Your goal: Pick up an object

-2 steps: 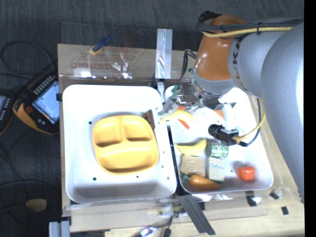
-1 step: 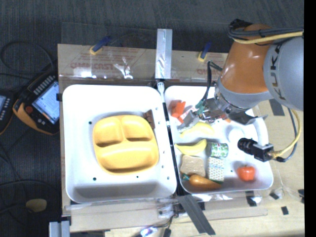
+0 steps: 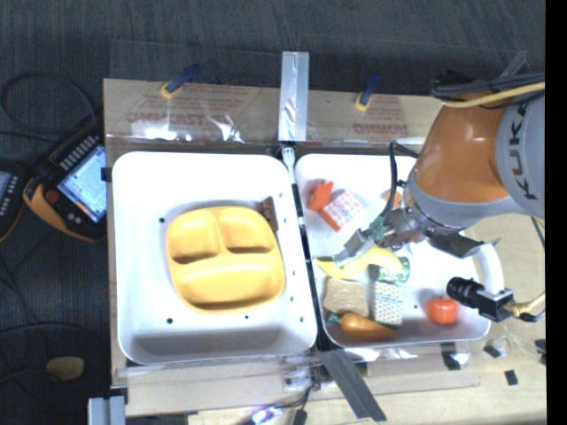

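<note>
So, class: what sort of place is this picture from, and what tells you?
Probably a robot test lab: a grey and orange robot arm reaches over two white bins of toy food, and a control handset lies beside the bench.

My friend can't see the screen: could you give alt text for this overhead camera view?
A grey and orange robot arm reaches from the right over the right bin, which holds a jumble of small items including a carrot and a tomato. The left bin holds a yellow tray.
</note>
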Robot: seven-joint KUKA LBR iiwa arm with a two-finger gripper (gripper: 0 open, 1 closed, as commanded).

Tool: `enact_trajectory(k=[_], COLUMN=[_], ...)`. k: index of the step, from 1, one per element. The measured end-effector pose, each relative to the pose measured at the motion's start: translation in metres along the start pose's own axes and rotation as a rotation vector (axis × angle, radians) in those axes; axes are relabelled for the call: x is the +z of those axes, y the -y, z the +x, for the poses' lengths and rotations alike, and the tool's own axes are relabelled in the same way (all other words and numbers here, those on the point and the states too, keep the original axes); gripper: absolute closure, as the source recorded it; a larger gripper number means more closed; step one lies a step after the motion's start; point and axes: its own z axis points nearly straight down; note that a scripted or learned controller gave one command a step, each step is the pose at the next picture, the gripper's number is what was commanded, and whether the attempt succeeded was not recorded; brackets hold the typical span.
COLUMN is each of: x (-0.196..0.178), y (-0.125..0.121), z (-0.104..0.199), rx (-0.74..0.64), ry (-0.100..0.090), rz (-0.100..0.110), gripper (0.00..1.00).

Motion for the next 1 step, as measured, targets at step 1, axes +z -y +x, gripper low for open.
enact_trajectory(k=[1], x=[-0.0060], y=[-0.0672], z=[0.0159], rx=[0.088], ry=[0.001], rz=[-0.001], gripper=[1.00])
